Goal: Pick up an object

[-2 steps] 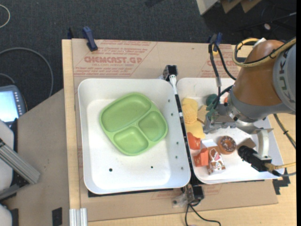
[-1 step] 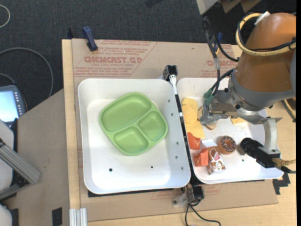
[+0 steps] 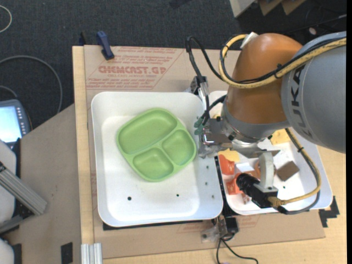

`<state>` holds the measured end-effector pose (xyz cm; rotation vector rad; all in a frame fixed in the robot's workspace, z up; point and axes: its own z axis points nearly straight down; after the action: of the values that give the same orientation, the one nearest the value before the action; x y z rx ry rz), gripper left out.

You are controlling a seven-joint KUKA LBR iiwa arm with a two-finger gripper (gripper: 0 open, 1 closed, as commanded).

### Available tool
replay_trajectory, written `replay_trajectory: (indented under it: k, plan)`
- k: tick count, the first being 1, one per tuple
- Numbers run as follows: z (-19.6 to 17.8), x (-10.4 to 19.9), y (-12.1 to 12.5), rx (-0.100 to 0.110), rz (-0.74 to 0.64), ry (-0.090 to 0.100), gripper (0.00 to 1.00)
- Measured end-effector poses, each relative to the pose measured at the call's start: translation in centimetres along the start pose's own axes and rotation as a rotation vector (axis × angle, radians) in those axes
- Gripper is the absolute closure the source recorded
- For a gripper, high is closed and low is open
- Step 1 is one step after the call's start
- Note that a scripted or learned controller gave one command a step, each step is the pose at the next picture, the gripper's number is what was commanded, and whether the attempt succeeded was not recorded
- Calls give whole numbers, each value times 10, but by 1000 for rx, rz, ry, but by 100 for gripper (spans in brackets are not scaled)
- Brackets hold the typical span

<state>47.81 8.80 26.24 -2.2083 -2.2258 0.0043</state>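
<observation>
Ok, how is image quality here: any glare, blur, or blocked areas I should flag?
Camera view: even, soft lighting, no hard glare on the left bin; the green divided plate is sharp, with only a faint shadow. The arm sits close to the lens and covers much of the right bin, whose contents look small and hard to identify.

"chemcast g p" printed in red on the brown board (image 3: 133, 69) behind the left bin (image 3: 102, 147); smaller red lines beneath, unreadable; "kuka" partly visible on the arm (image 3: 316, 92).

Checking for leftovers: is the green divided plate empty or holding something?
Empty. The green divided plate lies flat in the left bin, all three compartments bare.
</observation>
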Motion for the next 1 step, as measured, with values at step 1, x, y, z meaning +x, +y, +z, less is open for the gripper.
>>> replay_trajectory:
  k: [1]
  plan:
    - [-150,65,2,-24,-2,6,100]
